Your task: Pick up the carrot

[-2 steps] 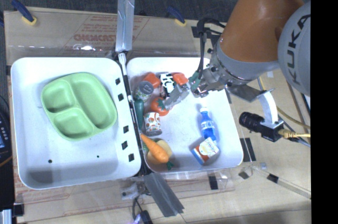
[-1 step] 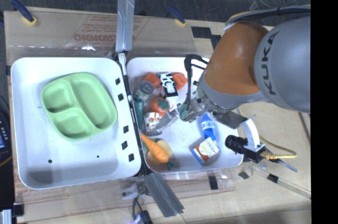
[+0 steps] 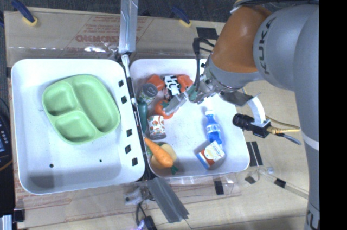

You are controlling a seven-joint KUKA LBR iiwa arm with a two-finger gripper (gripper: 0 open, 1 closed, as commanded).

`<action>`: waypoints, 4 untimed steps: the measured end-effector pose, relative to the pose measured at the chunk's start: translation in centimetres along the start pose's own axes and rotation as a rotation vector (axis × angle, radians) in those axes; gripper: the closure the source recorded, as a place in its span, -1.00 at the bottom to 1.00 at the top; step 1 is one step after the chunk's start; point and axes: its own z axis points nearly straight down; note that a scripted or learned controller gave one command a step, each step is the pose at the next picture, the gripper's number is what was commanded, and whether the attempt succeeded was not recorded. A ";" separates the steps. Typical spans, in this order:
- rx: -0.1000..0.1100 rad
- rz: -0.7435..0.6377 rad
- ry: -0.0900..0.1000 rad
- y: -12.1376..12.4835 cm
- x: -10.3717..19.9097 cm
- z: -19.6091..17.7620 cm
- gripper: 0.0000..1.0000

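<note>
Grey arm bent over right bin [image 3: 238, 131] | end effector [image 3: 172, 104] low | carrot [image 3: 159, 152] apart

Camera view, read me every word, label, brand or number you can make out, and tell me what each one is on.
"KUKA": grey lettering on the arm, running up its casing beside the orange band.
Red print on the cardboard behind the bins: too blurred to read.
Labels on the blue bottle, the small can and the carton in the right bin: too small to read.
The carrot and green plate bear no text.
</note>
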 end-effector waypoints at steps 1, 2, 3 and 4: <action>-0.002 0.001 -0.001 5.2 -3.4 1.3 -1.00; -0.007 -0.051 -0.001 -1.2 -0.2 7.4 -1.00; -0.001 0.036 0.001 -4.4 8.5 1.2 -1.00; 0.005 0.033 0.003 -4.4 8.5 0.6 1.00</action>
